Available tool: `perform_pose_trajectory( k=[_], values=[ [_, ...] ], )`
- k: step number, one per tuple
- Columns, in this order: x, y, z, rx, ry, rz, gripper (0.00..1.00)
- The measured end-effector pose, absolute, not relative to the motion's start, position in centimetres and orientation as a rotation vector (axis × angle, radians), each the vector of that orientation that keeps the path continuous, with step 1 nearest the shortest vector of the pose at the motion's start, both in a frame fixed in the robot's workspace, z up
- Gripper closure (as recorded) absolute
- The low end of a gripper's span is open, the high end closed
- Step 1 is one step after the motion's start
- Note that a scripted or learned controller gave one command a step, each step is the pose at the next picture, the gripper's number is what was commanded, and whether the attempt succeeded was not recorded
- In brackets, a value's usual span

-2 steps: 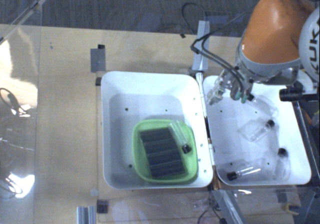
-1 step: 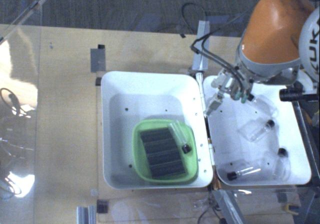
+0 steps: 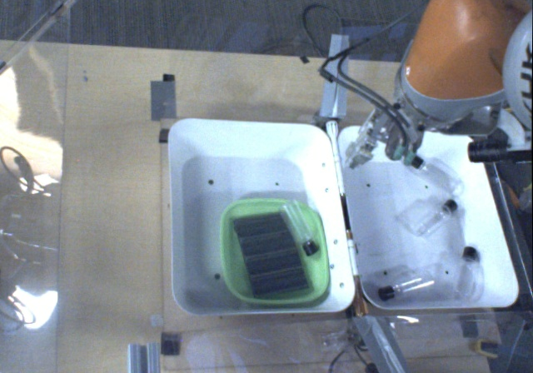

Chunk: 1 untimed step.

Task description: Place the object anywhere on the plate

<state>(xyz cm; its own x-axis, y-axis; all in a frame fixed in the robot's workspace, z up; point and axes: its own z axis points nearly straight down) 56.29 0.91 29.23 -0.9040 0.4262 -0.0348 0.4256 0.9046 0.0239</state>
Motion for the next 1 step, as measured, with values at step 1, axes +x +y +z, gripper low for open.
perform_pose_trajectory(
  k=[1],
  values=[
    [56.28,0.91,29.22,0.678,3.028,0.024,0.00]
  ],
)
